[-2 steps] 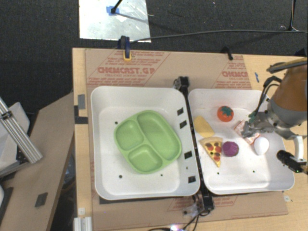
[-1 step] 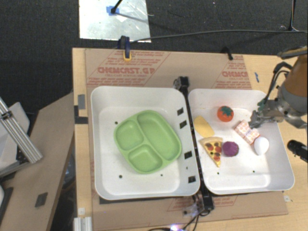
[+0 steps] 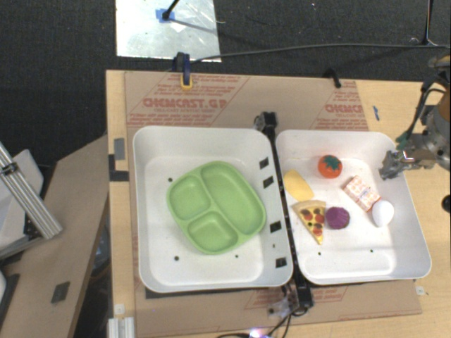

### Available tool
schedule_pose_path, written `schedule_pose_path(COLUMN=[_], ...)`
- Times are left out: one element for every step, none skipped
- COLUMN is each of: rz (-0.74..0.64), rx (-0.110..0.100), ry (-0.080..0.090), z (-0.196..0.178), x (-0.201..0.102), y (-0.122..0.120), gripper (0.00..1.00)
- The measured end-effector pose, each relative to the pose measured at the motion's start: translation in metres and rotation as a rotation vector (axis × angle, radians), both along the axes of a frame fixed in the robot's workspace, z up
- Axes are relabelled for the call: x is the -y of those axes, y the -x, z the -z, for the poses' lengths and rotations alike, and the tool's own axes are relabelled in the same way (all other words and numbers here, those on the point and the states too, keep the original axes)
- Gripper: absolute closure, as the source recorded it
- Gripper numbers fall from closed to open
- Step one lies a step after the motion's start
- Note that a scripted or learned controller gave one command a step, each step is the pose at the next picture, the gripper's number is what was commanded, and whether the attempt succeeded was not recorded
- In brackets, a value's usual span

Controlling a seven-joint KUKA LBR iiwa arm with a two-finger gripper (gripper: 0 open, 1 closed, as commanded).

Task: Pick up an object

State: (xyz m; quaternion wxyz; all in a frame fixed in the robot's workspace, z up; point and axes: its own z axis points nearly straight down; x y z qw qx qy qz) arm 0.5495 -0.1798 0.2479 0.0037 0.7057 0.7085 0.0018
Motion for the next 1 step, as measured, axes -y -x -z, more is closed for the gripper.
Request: schedule_pose_path(rz=[-0.001], rx=[-0.003], ry=[-0.001], z=[-0.0290], x=[0.0003], y=[-0.0013], gripper=[1.00])
